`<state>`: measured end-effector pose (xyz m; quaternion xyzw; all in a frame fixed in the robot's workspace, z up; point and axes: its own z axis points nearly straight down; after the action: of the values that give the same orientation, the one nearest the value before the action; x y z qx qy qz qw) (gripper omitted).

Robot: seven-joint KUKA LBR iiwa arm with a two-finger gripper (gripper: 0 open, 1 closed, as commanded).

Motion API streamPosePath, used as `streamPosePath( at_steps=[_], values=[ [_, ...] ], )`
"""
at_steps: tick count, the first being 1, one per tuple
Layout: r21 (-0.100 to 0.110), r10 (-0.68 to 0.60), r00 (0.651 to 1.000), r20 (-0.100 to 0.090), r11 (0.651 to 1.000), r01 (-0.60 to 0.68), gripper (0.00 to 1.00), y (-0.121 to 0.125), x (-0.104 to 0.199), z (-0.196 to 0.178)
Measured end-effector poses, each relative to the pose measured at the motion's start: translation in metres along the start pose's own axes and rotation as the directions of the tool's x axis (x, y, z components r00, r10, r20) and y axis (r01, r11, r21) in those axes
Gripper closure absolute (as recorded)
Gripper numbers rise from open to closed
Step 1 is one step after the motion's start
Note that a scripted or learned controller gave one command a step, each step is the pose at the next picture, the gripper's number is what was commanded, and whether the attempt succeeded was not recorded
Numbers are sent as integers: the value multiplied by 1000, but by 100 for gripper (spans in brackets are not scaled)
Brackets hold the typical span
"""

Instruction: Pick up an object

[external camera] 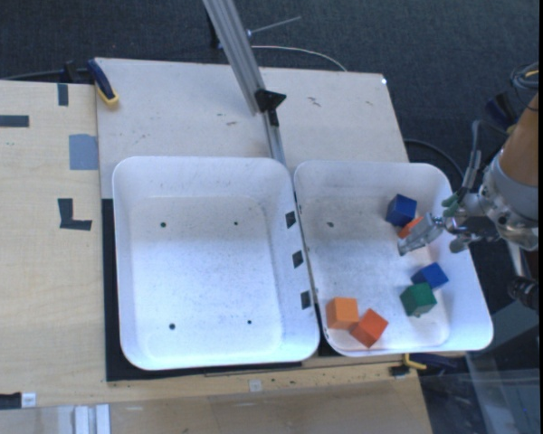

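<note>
The right bin [344,183] holds several small blocks. A blue cube [401,210] sits near its far right side, with a small orange piece [410,227] just below it. Lower down lie a second blue block [431,275] and a green cube [418,299]. At the near edge an orange cube [342,311] and a red-orange cube [370,326] rest side by side. My gripper [423,234] reaches in over the bin's right rim, its tip between the two blue blocks, close to the orange piece. Nothing visibly hangs from it.
The left bin [127,242] stands beside the right one, their rims touching in the middle. A slanted metal rail [240,48] rises behind the bins. A yellow-and-blue clamp [102,83] sits at the bench's far left corner.
</note>
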<state>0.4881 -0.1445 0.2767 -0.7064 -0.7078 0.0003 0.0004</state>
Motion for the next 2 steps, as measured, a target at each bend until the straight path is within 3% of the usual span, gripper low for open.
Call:
streamPosePath(
  at_steps=[1,2],
  values=[
    [3,2,1000,1,1000,-2,0,34,-36,150],
    [-1,1,1000,0,1000,-1,0,35,-35,146]
  ],
)
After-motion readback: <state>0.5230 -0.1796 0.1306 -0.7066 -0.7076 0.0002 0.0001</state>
